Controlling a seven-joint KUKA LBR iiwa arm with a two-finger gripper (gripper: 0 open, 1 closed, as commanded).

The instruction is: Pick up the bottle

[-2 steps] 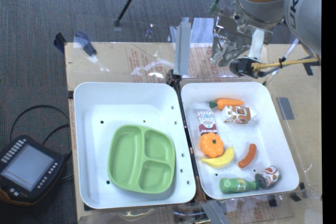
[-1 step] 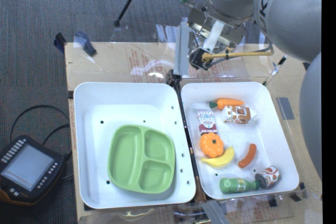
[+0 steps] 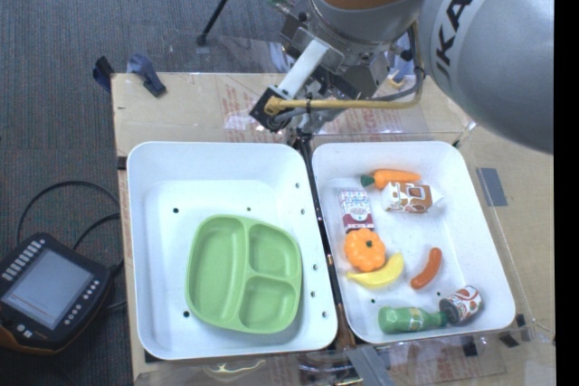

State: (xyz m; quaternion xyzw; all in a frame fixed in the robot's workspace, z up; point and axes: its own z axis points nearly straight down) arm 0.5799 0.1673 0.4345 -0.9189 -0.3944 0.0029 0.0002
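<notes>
Near the front edge of the right bin (image 3: 470, 194), the green bottle (image 3: 412, 318) is lying on its side, its long axis running almost level across the view, left to right. Its fat base is pointing toward the divider between the two bins, and its narrower neck is pointing right, toward a small red and white can (image 3: 463, 304) that is sitting just beside it, touching or nearly so. Just above the bottle a yellow banana (image 3: 380, 273) is curving under an orange toy pumpkin (image 3: 364, 249), and a red sausage (image 3: 426, 268) is lying tilted to the right of them. Farther back, a carrot (image 3: 391, 178), a small carton (image 3: 409, 197) and a red and white packet (image 3: 356, 211) are resting.

Well apart from the bottle, the gripper (image 3: 298, 136) is hanging over the back rim where the two bins meet, at the far end of the bin from the bottle, and I cannot tell how it is set. The left bin (image 3: 154, 185) is holding a green divided tray (image 3: 244, 274).
</notes>
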